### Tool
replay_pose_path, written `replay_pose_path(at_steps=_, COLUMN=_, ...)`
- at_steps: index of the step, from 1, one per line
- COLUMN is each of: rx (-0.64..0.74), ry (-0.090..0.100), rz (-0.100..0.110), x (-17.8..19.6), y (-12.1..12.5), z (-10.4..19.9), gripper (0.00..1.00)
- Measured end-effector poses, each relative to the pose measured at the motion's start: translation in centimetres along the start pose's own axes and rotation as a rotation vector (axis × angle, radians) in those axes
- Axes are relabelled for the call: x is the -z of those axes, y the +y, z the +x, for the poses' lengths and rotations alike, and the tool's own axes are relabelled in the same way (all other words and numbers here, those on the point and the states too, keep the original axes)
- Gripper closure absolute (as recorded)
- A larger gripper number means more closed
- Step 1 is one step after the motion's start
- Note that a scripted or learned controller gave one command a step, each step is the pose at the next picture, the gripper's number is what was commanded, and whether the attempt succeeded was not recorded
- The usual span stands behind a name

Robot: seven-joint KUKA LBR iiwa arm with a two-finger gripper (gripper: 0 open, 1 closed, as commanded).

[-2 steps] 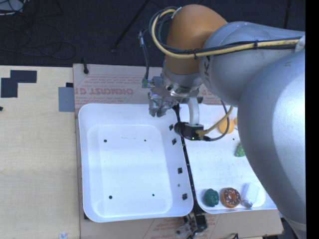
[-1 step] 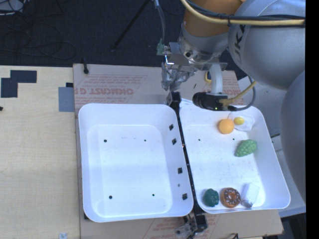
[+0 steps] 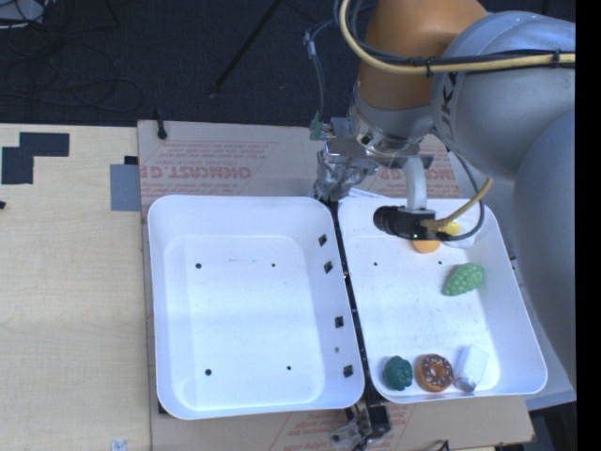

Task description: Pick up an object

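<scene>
The gripper (image 3: 336, 178) hangs over the back rim where the two bins meet. I cannot tell if it is spread or pressed together. I judge the step is the approach. A green fruit (image 3: 463, 279) lies alone in the right bin (image 3: 526, 346), and a donut (image 3: 434, 372) lies at its front. Next the gripper must go above one and descend. The bins stand on cardboard (image 3: 235, 158) on a pale table (image 3: 66, 299).
</scene>
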State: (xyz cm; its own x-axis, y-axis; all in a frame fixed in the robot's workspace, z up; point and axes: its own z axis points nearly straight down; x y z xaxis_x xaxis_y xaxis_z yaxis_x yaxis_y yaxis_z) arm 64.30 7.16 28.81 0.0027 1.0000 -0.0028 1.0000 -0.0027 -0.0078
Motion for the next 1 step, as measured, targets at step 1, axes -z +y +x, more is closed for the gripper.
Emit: replay_pose_path(at_steps=1, rx=0.008, ry=0.003, rz=-0.005, x=-1.38, y=0.03, z=7.75, gripper=1.00)
